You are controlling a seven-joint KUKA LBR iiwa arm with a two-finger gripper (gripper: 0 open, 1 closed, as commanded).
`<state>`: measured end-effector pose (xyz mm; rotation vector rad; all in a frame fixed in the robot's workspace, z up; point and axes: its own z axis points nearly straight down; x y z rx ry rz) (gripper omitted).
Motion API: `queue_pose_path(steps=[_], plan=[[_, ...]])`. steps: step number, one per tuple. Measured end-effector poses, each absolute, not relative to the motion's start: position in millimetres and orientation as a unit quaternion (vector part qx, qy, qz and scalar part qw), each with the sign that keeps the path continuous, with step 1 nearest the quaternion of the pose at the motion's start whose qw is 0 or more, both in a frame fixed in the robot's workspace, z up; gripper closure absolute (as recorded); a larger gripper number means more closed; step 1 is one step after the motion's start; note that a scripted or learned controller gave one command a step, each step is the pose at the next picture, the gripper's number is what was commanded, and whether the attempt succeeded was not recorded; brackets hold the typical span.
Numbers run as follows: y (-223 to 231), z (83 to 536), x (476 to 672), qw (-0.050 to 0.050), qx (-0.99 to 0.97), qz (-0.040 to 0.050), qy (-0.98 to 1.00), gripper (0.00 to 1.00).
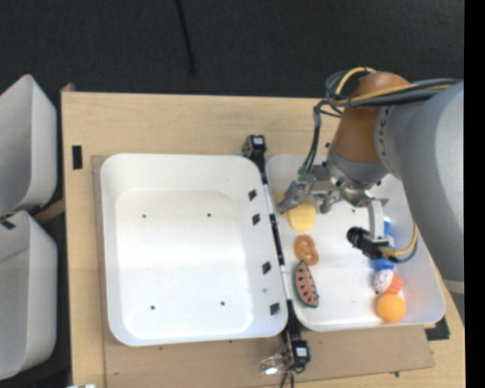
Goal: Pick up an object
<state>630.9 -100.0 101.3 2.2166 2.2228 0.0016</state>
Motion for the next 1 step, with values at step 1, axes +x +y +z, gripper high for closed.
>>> queue_pose_path(steps=[1], plan=[[-101.8,102.0,668.6,0.002,0.706,0.0010,0.708,0.00]])
